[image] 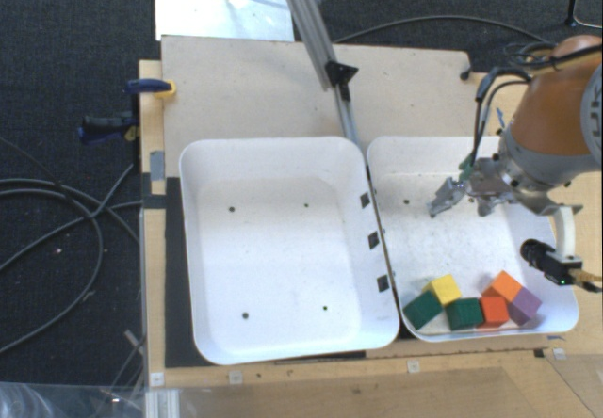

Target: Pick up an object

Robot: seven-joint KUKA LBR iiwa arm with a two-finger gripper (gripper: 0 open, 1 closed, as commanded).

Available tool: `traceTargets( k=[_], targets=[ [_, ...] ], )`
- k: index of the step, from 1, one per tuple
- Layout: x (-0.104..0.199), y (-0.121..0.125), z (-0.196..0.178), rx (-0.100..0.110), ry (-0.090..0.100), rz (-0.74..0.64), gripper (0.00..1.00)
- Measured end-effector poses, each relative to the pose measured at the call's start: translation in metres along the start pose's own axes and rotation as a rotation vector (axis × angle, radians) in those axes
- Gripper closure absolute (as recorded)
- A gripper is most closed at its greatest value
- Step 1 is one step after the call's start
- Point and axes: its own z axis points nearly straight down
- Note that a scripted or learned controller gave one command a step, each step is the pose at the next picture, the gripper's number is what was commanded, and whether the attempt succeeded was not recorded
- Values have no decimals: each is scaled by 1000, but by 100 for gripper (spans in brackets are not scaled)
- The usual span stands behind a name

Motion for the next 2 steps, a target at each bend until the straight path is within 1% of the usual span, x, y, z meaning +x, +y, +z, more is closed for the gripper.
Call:
traceTargets(
  k=[1, 2],
  targets=[
    [-59, -16, 9, 2, -2, 7, 0],
    [-87, -57, 118, 5, 0, 5, 0]
  ],
)
